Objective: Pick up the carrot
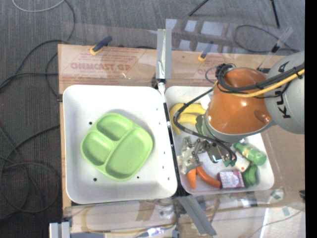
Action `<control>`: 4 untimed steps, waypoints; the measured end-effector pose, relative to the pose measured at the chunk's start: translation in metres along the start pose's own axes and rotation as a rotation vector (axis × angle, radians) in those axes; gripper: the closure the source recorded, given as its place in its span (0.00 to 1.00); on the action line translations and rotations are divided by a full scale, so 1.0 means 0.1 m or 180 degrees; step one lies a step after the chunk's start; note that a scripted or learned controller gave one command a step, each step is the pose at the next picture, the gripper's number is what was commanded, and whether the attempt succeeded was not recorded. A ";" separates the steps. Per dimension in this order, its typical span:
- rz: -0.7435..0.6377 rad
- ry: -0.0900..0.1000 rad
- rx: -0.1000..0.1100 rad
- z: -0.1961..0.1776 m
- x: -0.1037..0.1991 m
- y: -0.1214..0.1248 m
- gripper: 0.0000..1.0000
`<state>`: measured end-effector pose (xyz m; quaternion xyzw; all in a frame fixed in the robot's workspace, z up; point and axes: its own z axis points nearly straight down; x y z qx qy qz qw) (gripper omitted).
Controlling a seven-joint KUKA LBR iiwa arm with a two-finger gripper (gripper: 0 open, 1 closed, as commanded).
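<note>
Nearest to the camera, at the front edge of the right bin (267, 182): the carrot (207, 178), orange, lying flat and slanted, with a second short orange piece (191, 178) just beside it toward the front left corner. Just right of the carrot, a small pink-and-white packet (231, 179), and next to that, at the front right corner, a dark green vegetable (250, 174). Slightly farther back, along the right wall, a green-and-white bottle-like item (250, 153), tilted. Directly behind the carrot, the gripper (205, 150), a grey metal assembly hanging low over the bin floor; fingers not clear enough among the metal parts, so cannot tell whether apart or together, and nothing seen clamped between them. Above the gripper, the orange band (237, 107) of the arm, wrapped by black and yellow cables, covering the middle of the bin. At the back left corner of the same bin, a yellow banana (185, 116), partly hidden under the arm. In the left bin (74, 182), near its centre, a light green divided plate (117, 146) with three compartments.
</note>
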<state>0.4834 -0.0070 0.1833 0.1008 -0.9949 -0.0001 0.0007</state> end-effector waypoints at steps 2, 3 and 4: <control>-0.1664 -0.0017 -0.0006 -0.76 -0.34 -0.37 1.00; -0.3911 -0.0011 -0.0012 -0.02 -0.22 -0.47 1.00; -0.2929 -0.0006 -0.0010 0.00 0.02 -0.10 1.00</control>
